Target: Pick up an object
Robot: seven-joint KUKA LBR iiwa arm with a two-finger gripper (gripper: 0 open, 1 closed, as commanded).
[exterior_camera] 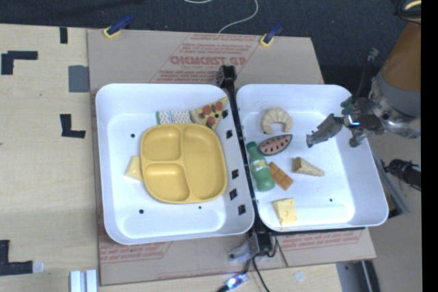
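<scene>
Hand (pixel 338 133) over right bin (pixel 363 205), fingers apart (holding nothing), near croissant (pixel 276 120)

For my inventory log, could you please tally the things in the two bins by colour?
Yellow: 4, the divided plate, a wedge beside it, cheese wedge, cheese block
Green: 1, bottle
Tan: 1, croissant
Orange: 1, block
Multicoloured: 3, pizza slice, watermelon slice, patterned piece
Total: 10

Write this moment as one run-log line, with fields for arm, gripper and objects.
arm: over right bin | gripper: open, holds nothing | nearest: watermelon slice, cheese wedge | left bin: yellow plate
</scene>
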